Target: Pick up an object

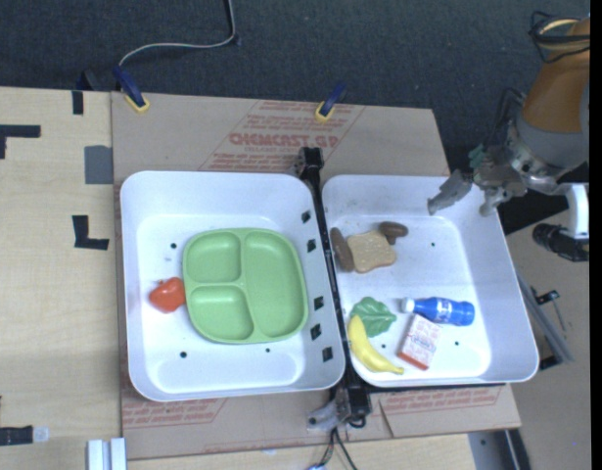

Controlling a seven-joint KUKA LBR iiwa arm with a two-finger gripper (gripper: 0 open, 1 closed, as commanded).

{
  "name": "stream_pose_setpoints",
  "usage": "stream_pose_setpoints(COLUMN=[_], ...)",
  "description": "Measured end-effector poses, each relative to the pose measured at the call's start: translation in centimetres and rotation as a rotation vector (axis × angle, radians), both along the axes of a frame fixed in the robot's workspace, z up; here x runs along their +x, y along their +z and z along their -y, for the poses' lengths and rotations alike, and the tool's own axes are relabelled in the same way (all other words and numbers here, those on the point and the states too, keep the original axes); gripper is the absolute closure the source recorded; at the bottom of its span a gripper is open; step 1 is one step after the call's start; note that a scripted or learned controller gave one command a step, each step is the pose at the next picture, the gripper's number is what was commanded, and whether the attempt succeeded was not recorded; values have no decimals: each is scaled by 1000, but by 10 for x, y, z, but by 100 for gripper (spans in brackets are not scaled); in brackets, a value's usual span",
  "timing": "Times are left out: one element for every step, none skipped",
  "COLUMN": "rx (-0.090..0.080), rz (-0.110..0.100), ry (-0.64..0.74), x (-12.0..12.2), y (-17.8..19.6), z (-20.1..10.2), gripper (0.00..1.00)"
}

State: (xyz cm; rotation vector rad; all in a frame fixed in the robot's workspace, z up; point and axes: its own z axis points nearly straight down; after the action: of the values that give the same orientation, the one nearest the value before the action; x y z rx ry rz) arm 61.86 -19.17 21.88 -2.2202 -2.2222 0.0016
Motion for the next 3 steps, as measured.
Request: stream_pose_setpoints(rx=[1, -2, 0], rz=[5, 4, 4], ry=[3, -1, 2], x=[51, 19, 51], y=[-133, -132, -133], z=[-84, -51, -79], gripper=[0, 0, 0])
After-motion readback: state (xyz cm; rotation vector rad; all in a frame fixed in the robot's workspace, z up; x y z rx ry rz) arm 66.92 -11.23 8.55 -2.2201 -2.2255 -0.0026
